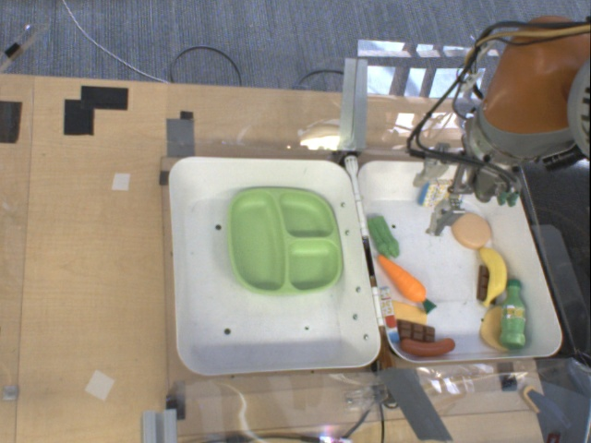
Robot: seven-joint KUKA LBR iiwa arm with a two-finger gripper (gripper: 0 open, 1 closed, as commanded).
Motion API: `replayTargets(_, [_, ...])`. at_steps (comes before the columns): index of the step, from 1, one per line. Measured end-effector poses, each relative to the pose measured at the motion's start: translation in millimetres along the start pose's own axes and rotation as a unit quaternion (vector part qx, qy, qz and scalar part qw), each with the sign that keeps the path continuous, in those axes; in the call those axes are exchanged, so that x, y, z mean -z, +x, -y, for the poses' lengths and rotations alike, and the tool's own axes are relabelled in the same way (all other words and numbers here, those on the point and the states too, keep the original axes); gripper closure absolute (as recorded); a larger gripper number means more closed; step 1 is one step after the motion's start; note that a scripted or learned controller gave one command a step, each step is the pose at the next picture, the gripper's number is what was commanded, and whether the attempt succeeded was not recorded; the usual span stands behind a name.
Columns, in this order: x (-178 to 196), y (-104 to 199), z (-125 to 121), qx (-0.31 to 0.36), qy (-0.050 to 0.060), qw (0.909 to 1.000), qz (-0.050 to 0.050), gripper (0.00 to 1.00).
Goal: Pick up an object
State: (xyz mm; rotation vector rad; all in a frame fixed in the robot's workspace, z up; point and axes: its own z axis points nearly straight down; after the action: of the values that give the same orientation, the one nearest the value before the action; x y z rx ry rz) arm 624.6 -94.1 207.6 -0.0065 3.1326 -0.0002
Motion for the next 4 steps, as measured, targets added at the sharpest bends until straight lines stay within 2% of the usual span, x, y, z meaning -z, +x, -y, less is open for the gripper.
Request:
replayTargets(1, [-108,14,-3,0.058,0.001,0.9983,0.003,0.0])
replayTargets(2, [-119,13,109,0.041,0.003,0.9991,0.001,0.0])
replayTargets(3, [-118,58,112,0.071,0.001,0.9975,0.002,0.0])
replayTargets(4, [-102,51,111,0.074,0.004,0.9972,0.013,1.0])
